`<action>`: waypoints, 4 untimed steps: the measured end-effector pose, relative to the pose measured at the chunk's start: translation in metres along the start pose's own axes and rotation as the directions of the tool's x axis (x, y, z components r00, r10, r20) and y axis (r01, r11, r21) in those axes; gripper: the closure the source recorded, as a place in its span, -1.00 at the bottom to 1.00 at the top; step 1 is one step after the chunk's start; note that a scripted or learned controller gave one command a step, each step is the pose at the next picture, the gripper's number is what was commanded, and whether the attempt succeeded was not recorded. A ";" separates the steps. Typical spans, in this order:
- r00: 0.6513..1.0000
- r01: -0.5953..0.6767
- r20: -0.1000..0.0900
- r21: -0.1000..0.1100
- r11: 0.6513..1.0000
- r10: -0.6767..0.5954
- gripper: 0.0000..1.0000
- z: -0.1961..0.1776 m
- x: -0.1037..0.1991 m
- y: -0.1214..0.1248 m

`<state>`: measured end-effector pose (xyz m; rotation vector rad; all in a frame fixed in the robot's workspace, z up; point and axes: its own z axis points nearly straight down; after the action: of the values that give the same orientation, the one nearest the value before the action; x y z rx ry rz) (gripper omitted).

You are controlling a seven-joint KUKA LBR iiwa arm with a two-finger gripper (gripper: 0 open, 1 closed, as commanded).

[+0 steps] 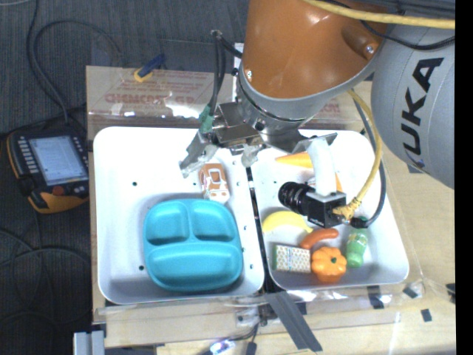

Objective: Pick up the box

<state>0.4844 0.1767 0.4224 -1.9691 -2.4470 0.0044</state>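
A small orange and white box (214, 183) lies in the left bin (118, 198), close to the divider and just behind the blue tray. My gripper (222, 156) hangs right over the box's far end. One grey finger (194, 154) is splayed to the left, the other (250, 154) to the right over the divider. The gripper is open, and the box rests on the bin floor just in front of the fingertips, not between them. The orange wrist band (310, 35) and grey arm cover the back of both bins.
A blue divided tray (194, 244) fills the front of the left bin. The right bin (388, 261) holds a patterned green and white block (292, 258), a small pumpkin (329, 264), a banana (284, 221), a green item (357, 248), a white bottle (323, 166) and a black camera unit (310, 200).
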 end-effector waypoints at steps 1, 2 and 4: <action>0.958 0.286 0.001 -0.002 0.958 -0.286 -1.00 0.006 -0.004 0.000; 0.957 0.290 0.000 -0.002 0.957 -0.290 1.00 -0.002 -0.002 0.001; 0.994 0.111 0.001 -0.001 0.994 -0.111 1.00 -0.011 -0.052 0.143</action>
<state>0.6351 0.1564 0.4329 -1.8313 -2.5534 0.0035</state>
